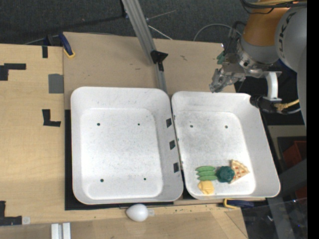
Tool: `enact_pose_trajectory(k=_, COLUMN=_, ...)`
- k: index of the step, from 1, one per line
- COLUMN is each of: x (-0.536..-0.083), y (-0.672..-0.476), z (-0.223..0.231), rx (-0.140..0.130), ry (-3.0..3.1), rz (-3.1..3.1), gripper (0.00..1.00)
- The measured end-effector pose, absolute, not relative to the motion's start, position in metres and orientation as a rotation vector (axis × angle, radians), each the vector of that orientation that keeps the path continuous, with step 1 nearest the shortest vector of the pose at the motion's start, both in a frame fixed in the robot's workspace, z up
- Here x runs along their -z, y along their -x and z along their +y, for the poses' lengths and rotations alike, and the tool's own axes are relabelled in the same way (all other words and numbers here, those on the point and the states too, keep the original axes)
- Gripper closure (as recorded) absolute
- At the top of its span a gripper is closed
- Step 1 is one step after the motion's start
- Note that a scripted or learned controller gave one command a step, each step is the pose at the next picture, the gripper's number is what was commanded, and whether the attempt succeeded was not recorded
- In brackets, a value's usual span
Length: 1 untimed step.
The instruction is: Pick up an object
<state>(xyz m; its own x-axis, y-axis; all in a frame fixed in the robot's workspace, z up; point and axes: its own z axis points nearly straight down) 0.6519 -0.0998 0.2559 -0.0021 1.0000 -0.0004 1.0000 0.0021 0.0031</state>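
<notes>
Metal gripper [219,81], finger spread unclear, hangs above the speckled right bin [259,133] holding lumpy plastic toys [221,174].

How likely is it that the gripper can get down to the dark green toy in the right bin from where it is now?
Probably yes. The gripper hangs over the right bin's far rim, and the dark green toy lies uncovered near the front, though a slice-shaped piece and a green pod crowd it.

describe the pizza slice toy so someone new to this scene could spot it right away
Start at the right-hand white bin and look to its near right corner, where a few small toys huddle. The pizza slice toy is the rightmost of them, touching a dark green round toy. It alone is a tan and orange wedge; its neighbours are green or plain yellow.
</notes>
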Motion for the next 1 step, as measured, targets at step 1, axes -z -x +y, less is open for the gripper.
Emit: enact_pose_trajectory(k=1, x=-0.2515, y=-0.6410, z=-0.0504, rx=0.001, ry=-2.217, rz=2.229, gripper=1.00)
